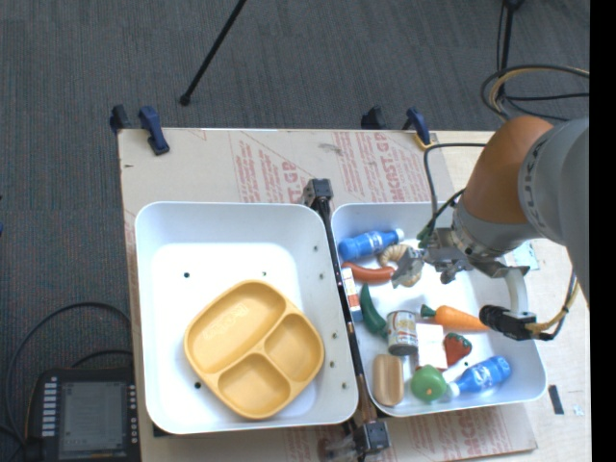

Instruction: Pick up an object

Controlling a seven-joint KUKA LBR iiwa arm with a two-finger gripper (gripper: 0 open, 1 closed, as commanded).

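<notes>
Camera view places the gripper (412,264), finger state indeterminate, low over the right bin's (535,385) far-left area, touching or just above the pale ring-shaped toy (392,254) beside the blue bottle (370,243).

The grey arm with the orange band (539,176) runs off the frame at three o'clock. Its wrist covers part of the right white bin's (380,218) far rim. The hand's (414,266) finger spacing is too small to judge.
</notes>
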